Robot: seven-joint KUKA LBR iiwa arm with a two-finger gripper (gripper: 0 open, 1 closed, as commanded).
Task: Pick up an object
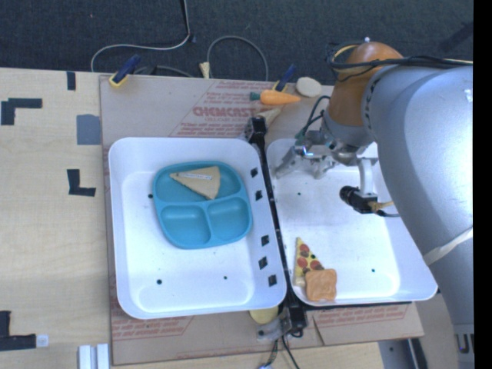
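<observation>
Nearest, at the front of the right bin (pixel 400 279), a pizza slice (pixel 306 258) lies touching a breaded nugget (pixel 321 284); both rest well apart from the gripper (pixel 306 160), which hangs over that bin's far left corner, beside the divider; whether its fingers are spread or pressed together cannot be told, and nothing shows between them; across in the left bin (pixel 127 229), a blue divided plate (pixel 201 206) carries a tan wedge (pixel 198 181) in its far compartment.
</observation>
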